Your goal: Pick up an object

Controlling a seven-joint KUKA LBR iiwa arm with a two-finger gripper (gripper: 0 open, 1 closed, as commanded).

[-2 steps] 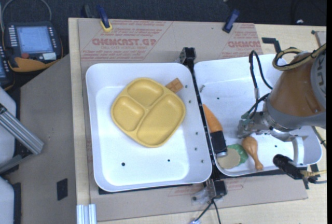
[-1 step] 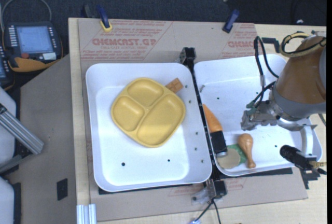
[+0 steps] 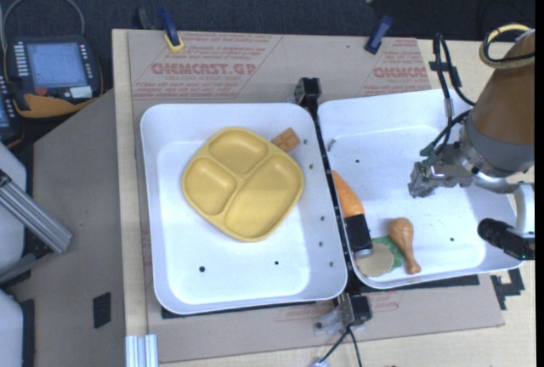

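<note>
Camera view: in the left bin point(image 3: 161, 212) I see a yellow divided plate point(image 3: 243, 183), a wooden block point(image 3: 286, 139) at its 1 o'clock. In the right bin point(image 3: 382, 123), a tan drumstick point(image 3: 405, 243) lies at 5 o'clock of the orange carrot point(image 3: 347, 197). The gripper point(image 3: 422, 184) hovers at the drumstick's 1 o'clock.

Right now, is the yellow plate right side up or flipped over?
Right side up. The yellow plate lies flat in the left bin with its three hollow sections facing up; nothing shows in them.
</note>
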